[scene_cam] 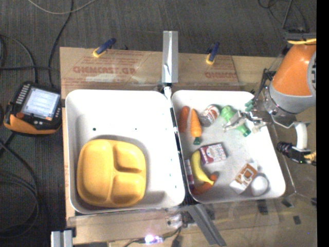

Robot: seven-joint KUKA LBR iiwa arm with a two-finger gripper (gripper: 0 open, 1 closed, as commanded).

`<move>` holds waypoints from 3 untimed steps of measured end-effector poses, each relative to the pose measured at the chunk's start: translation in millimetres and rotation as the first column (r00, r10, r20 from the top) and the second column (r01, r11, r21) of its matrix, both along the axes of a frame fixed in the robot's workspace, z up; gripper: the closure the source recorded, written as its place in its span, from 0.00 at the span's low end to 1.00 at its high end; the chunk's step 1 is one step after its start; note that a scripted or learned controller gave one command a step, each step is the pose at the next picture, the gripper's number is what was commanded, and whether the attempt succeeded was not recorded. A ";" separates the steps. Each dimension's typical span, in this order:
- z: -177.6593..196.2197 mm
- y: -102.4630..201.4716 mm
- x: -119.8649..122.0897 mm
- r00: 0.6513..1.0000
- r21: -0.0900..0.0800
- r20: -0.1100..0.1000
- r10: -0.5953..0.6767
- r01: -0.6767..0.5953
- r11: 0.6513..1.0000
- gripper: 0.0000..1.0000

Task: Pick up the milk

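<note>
Even overhead light is flooding the scene; the white bins (123, 98) are glaring slightly, casting soft shadows. Focus is running mildly soft throughout, with grain showing on the dark floor (61, 14).

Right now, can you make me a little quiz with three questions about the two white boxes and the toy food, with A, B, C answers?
1. Where does the yellow tray lie?
A. In the left bin
B. In the right bin
C. On the floor

2. How many carrots lie near the top left of the right bin?
A. None
B. Two
C. Five

3. How is the milk carton right now?
A. Lifted high in the air
C. Standing on the yellow tray
B. Lying in the right bin, apart from the gripper

Answers:
1. A: the yellow tray sits inside the left bin.
2. B: two carrots lie side by side there.
3. B: the milk carton rests on the bin floor, while the gripper hovers farther back, by the green bottle.
</note>
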State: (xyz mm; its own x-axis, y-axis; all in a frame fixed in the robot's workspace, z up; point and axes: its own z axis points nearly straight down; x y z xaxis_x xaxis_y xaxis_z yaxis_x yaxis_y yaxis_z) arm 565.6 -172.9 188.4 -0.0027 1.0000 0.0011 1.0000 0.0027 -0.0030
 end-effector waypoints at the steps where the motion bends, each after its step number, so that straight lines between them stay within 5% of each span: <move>1: -21.0 -46.3 -51.1 0.999 -0.002 0.001 0.054 -0.054 0.999 0.00; 2: -92.1 -41.7 -73.3 0.996 0.008 0.007 0.088 -0.088 0.996 0.00; 3: -96.2 -37.8 -7.5 0.999 0.010 0.017 0.045 -0.045 0.999 0.00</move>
